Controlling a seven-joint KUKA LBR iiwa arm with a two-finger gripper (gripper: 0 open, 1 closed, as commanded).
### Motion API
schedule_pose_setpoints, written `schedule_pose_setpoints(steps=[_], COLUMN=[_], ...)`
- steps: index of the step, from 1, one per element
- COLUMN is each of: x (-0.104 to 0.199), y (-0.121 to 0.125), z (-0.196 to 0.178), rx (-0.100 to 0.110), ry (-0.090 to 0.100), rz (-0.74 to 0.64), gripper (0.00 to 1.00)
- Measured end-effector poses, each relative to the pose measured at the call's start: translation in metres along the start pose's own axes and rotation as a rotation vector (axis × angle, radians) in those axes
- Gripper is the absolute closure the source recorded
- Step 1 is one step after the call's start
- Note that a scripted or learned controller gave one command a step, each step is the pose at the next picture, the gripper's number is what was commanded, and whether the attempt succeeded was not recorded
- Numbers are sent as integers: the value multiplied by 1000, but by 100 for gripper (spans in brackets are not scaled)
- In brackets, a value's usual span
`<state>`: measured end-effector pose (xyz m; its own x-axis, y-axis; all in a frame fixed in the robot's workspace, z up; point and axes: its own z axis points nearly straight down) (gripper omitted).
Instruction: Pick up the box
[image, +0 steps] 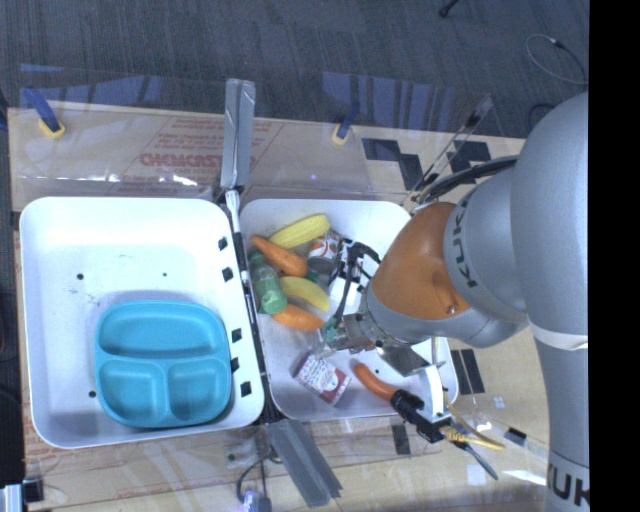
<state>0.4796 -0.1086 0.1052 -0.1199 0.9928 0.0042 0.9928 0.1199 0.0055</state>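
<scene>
Starting at the left: finding the left bin (35, 300) holding only a blue divided tray (160, 365), well apart from the job.

Crossing the shared wall into the right bin (262, 395): passing a green bottle-like piece (268, 290) against that wall, a carrot (280, 257) and an ear of corn (300, 232) above it, then a yellow piece (305, 292) and a second orange piece (297, 318) below.

Reaching the box (322, 375): lying slightly askew on the bin floor near the front wall, red and white, just below the orange piece and apart from it. Judging it light, thin-walled and fairly stiff, with a smooth printed skin, so likely crushing under a hard squeeze and slipping under a weak one. Favouring a hold across its two narrower sides, coming straight down.

Seeing the gripper (340, 335) hanging close above the box's upper right corner, hidden under the wrist; not being able to tell whether open or closed, nor whether touching the box.

Moving further right: noting another carrot (372, 380) just beside the box, crowding that side. Judging open floor mainly left of the box; front wall near, so leaving little room for sliding forward. Lifting straight up looking clearest.
</scene>
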Motion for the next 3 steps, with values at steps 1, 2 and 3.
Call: schedule_pose_setpoints(steps=[1, 2, 3], x=[0, 0, 0], y=[0, 0, 0], z=[0, 0, 0], rx=[0, 0, 0], ry=[0, 0, 0], rz=[0, 0, 0], gripper=[0, 0, 0])
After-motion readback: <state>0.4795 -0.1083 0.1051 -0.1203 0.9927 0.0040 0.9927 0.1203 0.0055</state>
